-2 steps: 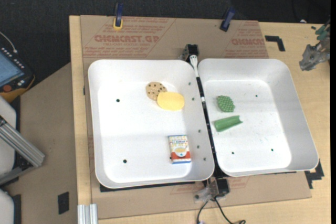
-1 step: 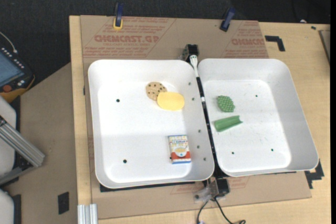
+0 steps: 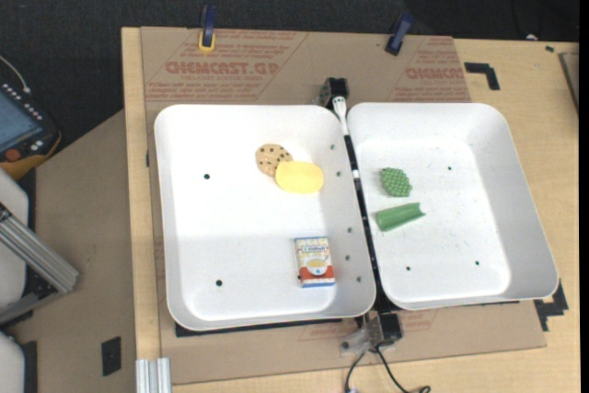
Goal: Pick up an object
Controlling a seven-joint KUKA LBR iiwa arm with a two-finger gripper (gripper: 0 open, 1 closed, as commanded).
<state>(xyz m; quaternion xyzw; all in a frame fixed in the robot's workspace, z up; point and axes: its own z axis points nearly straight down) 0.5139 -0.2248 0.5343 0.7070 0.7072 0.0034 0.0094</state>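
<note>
small printed box (image 3: 315, 262) lies flat, blue top, red base.

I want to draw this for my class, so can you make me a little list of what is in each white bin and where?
left bin: cookie, yellow disc, small box
cookie: brown, speckled, upper middle of the left bin
yellow disc: touching the cookie's lower right edge
small box: lying near the bin's front right, orange and blue print
right bin: two green things
round green piece: bumpy, near the left side
long green piece: just below the round one, apart from it
bench: brown cardboard under both bins
</note>
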